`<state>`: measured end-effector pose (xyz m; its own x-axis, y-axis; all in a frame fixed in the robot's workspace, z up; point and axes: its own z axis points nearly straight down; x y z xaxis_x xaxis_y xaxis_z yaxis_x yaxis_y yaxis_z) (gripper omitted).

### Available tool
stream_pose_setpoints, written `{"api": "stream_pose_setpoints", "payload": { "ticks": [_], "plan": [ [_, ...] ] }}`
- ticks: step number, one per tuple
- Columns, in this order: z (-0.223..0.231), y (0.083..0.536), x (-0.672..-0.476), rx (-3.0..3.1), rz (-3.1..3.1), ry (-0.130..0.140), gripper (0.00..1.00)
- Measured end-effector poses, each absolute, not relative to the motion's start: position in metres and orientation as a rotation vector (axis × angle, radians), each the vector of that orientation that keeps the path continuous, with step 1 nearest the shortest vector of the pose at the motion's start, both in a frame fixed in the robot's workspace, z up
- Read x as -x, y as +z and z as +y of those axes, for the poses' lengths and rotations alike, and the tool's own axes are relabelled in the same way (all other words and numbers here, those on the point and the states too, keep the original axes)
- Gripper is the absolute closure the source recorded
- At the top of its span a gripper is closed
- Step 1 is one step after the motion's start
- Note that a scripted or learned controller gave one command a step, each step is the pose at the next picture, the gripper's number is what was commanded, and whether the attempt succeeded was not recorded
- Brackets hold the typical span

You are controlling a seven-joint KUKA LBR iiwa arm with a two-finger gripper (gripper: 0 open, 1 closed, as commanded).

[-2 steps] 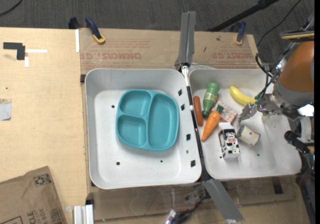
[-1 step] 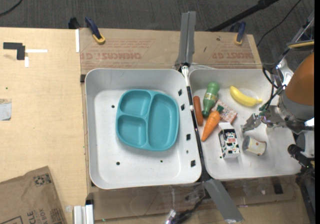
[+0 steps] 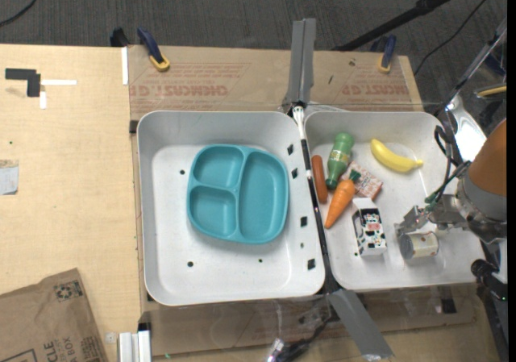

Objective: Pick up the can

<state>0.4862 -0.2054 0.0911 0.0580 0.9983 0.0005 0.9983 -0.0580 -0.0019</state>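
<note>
i am positioning my pincer (image 3: 419,227) over the can (image 3: 420,244); its grip state is indeterminate. the can is looking rigid, light, smooth; i am targeting its round sides.

Here's the grey KUKA arm (image 3: 490,183) at the right edge of the view, and there's that rounded orange band sitting above the wrist, warm and glossy against the paler shell beside it. Below the band the wrist narrows into grey metal blocks, boxy and angular, with darker seams between them. Thin dark cables loop loosely along the arm's left side, and a green wire runs slanting down toward the small grey two-finger gripper (image 3: 418,233). The gripper's body looks blocky, silvery grey with lighter faces; its finer details are too small to make out.
</note>
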Motion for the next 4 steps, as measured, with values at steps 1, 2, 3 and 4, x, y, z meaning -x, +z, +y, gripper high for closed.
{"api": "stream_pose_setpoints", "payload": {
  "ticks": [1,2,3,4],
  "plan": [
    [-0.206,0.100,-0.486,2.288,-2.150,0.001,1.00],
    [-0.206,0.100,-0.486,2.287,-2.150,0.001,0.00],
    [-0.218,0.091,-0.478,1.965,-2.449,-0.001,0.00],
    [-0.219,0.100,-0.478,1.970,-2.447,-0.001,1.00]
  ]
}}
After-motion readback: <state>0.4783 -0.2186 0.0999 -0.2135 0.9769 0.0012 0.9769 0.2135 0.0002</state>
